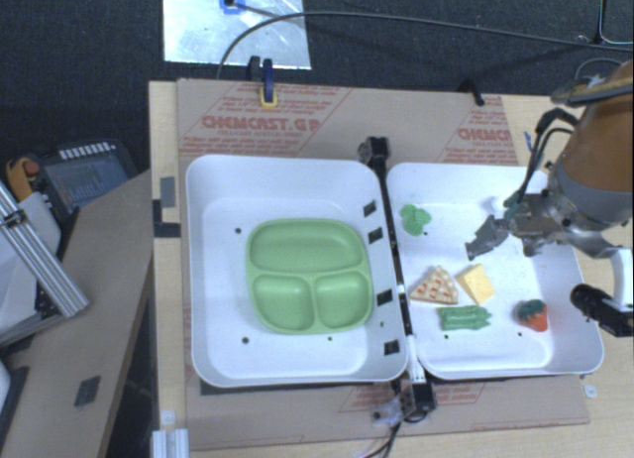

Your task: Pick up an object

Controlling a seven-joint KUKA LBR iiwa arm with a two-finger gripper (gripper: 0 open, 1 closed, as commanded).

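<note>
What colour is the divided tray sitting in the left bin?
Light green, plain with no pattern. The divided tray shows best in the camera view, in the left bin.

Dark blue-black carpet (89, 40) covers the floor across the top and left of the view. A shiny metal sheet (236, 10) lies flat on it near the top, with a scrap of blue tape (232, 4) on it. A thin black cable (416, 22) curves from that sheet toward the right.

The wooden bench (163, 129) is topped with a brown board printed CHEMCAST (260, 121) in red. A yellow-and-blue clamp (267, 84) grips the board's far edge.

At left, a second tan tabletop (94, 297) sits just beside the bench. On it rest a dark handheld control pendant (84, 176) and a silver aluminium extrusion (40, 258), lying at a slant.

Light is even and diffuse.
</note>
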